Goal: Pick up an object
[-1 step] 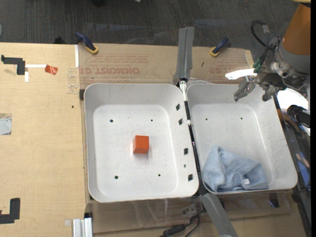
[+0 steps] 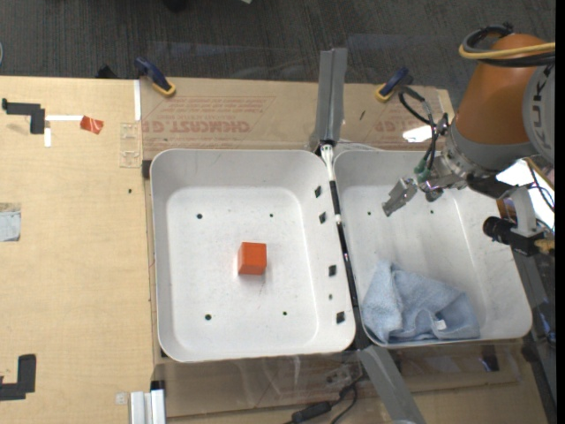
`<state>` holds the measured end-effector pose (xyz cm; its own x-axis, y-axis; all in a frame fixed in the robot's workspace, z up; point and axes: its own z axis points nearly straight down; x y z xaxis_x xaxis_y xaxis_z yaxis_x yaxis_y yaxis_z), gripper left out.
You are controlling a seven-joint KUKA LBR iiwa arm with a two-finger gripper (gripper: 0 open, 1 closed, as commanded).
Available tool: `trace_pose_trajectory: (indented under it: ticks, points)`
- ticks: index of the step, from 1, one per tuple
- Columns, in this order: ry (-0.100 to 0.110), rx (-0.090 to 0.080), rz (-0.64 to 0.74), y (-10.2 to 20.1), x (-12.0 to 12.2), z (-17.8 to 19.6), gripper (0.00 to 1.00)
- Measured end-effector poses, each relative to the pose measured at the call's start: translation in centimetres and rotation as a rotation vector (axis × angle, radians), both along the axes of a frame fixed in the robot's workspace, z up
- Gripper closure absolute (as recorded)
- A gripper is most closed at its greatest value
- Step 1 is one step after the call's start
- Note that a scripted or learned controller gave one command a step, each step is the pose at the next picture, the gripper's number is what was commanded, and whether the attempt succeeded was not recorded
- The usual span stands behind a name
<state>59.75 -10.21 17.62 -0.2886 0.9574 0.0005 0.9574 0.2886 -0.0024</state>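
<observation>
Where the table (image 2: 71,263) carries two shallow white bins side by side, the left bin (image 2: 177,325) is seen to hold a single orange block (image 2: 252,258); the block lies near the middle of the bin floor, well apart from every wall; a few small dark dots are scattered over the floor around it. The right bin (image 2: 494,281) is seen to hold a crumpled pale blue cloth (image 2: 415,307); the cloth is bunched in the near part of the bin, toward the wall shared with the left bin, and its near edge touches the bin's front wall. A grey divider post (image 2: 331,95) stands between the two bins at their far side; brown cardboard (image 2: 229,117) is laid behind them, held by two blue and yellow clamps (image 2: 154,76). The arm (image 2: 499,95) is reached in from the right, over the far part of the right bin; the hand (image 2: 399,198) is hung above the bare bin floor, well apart from the cloth and far from the block; nothing is seen held in it; whether it is open or closed cannot be told, since it is small and seen at a slant.
</observation>
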Motion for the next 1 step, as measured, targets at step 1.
trace_pose_trajectory:
  ticks: [1]
  points:
    - [-0.001,0.000,-0.005,-0.16,0.04,0.92,1.00]
